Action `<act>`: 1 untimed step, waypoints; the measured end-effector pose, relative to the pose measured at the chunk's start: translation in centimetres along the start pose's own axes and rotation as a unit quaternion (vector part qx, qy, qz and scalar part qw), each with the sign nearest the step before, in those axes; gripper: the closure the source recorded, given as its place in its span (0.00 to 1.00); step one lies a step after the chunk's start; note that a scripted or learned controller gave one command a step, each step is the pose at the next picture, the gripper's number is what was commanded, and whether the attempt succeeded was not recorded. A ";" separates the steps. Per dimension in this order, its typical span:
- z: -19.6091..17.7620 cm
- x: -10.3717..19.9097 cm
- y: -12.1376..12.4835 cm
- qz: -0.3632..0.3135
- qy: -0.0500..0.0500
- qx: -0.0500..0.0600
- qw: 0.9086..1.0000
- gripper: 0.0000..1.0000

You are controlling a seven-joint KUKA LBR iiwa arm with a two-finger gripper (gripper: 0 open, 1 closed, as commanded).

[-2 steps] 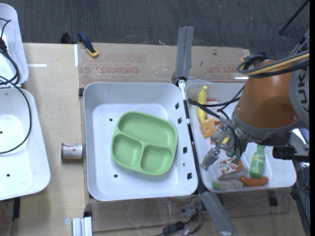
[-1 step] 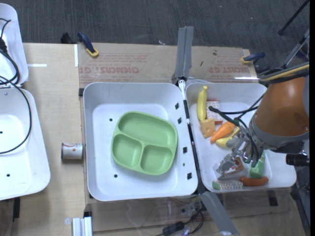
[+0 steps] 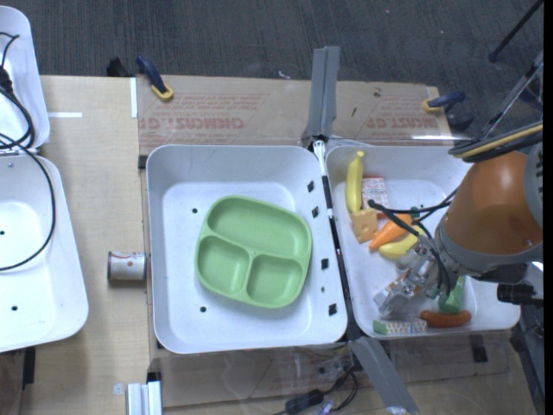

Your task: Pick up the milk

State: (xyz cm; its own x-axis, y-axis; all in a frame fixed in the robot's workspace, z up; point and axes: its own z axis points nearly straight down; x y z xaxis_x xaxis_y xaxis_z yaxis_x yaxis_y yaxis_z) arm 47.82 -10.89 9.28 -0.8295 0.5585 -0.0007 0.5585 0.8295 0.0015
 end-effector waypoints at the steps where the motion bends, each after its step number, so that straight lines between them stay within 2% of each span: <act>1: -0.9 0.0 0.0 0.002 0.001 -0.001 1.000 1.00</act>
State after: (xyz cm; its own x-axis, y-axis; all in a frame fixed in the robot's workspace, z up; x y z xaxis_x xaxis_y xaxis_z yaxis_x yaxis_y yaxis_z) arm 47.82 -10.83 10.16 -0.8278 0.5610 0.0023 0.5610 0.8278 0.0025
